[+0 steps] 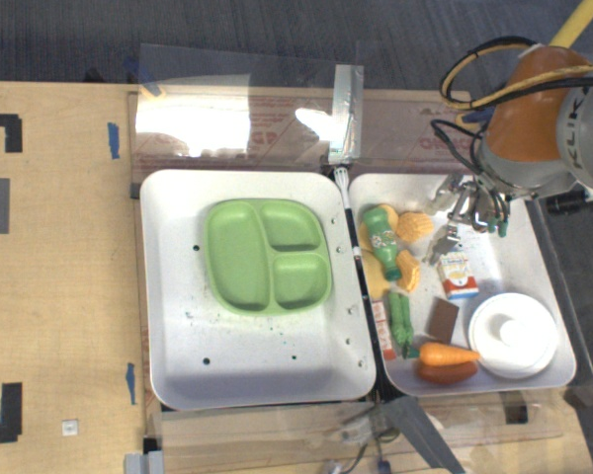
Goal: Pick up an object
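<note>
tool over right bin | finger state unclear | arm cut off at right

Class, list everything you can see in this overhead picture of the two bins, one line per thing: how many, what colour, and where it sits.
Bins: 2, white, side by side.
Divided plate: 1, green, left bin.
Bottle: 1, green, right bin's left side.
Carrot: 1, orange, right bin's near edge.
Bowl: 1, white, right bin's near right corner.
Small carton: 1, white and red, right bin's middle.
Brown block: 1, above the carrot.
Gripper: 1, metallic, over the right bin's far part.
Arm: 1, grey and orange.
</note>
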Action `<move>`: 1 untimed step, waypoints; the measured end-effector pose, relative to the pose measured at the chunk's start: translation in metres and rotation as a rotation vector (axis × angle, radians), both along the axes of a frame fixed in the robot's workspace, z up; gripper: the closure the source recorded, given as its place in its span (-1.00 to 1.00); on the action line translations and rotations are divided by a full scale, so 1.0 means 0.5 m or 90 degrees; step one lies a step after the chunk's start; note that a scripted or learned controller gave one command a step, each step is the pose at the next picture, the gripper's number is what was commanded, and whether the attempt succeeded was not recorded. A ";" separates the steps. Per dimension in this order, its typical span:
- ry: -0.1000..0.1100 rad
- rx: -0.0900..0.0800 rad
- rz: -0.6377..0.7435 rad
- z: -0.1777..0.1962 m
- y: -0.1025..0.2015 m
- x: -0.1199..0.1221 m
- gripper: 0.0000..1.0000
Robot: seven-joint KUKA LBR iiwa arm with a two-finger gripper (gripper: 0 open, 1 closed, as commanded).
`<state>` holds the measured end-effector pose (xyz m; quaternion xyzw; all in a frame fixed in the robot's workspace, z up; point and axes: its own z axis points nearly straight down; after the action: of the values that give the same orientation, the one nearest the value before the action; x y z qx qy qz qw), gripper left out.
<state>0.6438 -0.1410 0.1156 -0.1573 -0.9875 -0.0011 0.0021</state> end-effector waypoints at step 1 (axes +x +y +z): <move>-0.006 -0.002 -0.203 -0.057 0.033 0.008 -1.00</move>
<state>0.6478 -0.1243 0.0872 -0.3123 -0.9500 -0.0007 -0.0026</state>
